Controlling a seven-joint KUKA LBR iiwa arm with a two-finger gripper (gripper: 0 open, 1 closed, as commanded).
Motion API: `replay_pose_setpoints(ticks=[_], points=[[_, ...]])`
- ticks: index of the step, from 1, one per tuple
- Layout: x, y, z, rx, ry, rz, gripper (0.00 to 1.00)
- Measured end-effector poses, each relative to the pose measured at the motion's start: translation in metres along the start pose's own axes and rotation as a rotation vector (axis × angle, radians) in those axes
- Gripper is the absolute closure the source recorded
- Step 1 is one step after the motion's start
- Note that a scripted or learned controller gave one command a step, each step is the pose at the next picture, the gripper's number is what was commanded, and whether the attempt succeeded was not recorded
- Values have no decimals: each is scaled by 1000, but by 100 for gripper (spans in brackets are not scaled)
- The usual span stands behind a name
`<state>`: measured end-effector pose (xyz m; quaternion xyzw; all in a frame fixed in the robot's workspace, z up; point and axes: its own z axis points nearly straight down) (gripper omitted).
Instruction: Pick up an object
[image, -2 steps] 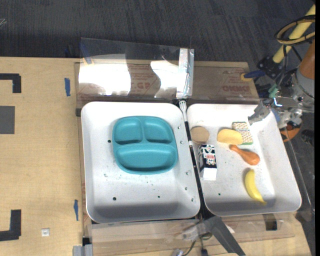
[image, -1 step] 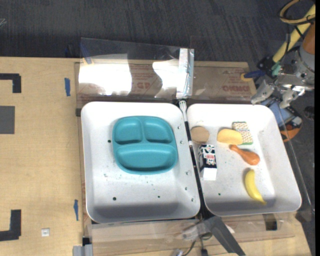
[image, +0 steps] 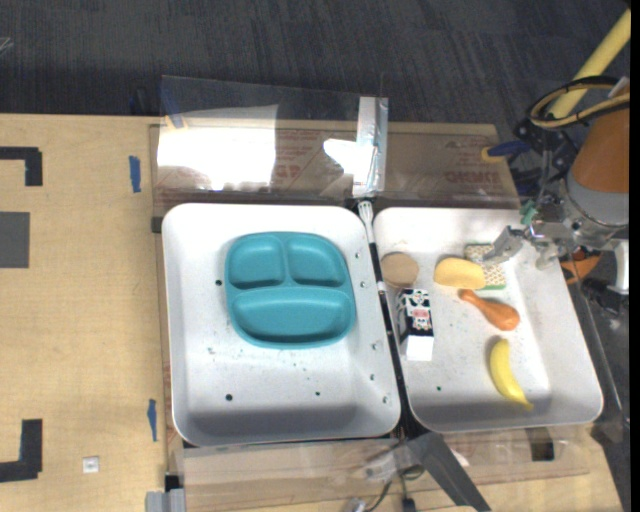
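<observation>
- Right bin (image: 560, 400) holds the candidate objects: a yellow lemon-like piece (image: 458, 271) far of centre, an orange carrot-shaped piece (image: 492, 309) just near it, a banana (image: 506, 372) nearer still toward the right wall.
- A tan round object (image: 399, 268) and a small black-and-white box (image: 416, 322) lie along that bin's left wall.
- A patterned packet (image: 490, 268) sits just right of the lemon piece.
- I see the gripper (image: 512, 243) over the far right part of this bin, close above the packet; I cannot tell how its jaws stand.
- Left bin (image: 200, 400) carries a teal divided tray (image: 290, 288).
</observation>
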<state>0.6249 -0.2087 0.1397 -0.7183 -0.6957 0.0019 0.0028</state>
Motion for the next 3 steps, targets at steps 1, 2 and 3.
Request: replay_pose_setpoints(ticks=[1, 2, 3], points=[[18, -42, 50, -5, 0, -168, 0], [78, 18, 28, -11, 0, -64, 0], [79, 33, 43, -25, -8, 53, 0]])
